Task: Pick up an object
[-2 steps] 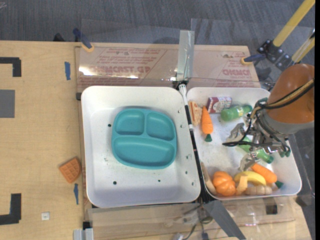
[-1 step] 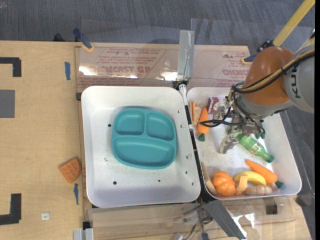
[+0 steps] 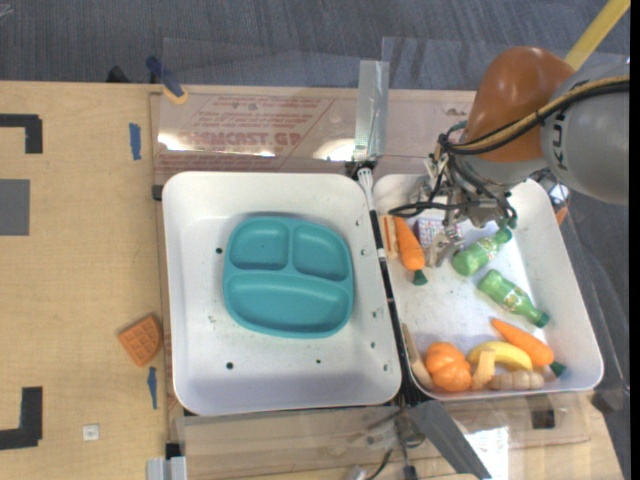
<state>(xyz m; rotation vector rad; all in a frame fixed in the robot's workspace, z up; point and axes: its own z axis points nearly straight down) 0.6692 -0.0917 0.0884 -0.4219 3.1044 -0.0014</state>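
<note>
My gripper (image 3: 446, 238) hangs low over the back of the right bin (image 3: 578, 298), under the arm's orange band (image 3: 515, 88). It sits between an orange toy carrot (image 3: 407, 246) on its left and a green toy bottle (image 3: 478, 255) on its right, close to both. A second green bottle (image 3: 512, 298) lies further front. At the bin's front are an orange pumpkin (image 3: 448, 365), a yellow banana (image 3: 506, 355), another carrot (image 3: 524, 341) and a beige piece (image 3: 516, 378). Cables hide much of the gripper's body.
The left bin (image 3: 190, 348) holds a teal divided plate (image 3: 290, 275). A small orange waffle-like piece (image 3: 141, 339) lies on the wooden bench left of the bins. A clear wall with a metal post (image 3: 371, 108) stands behind the bins.
</note>
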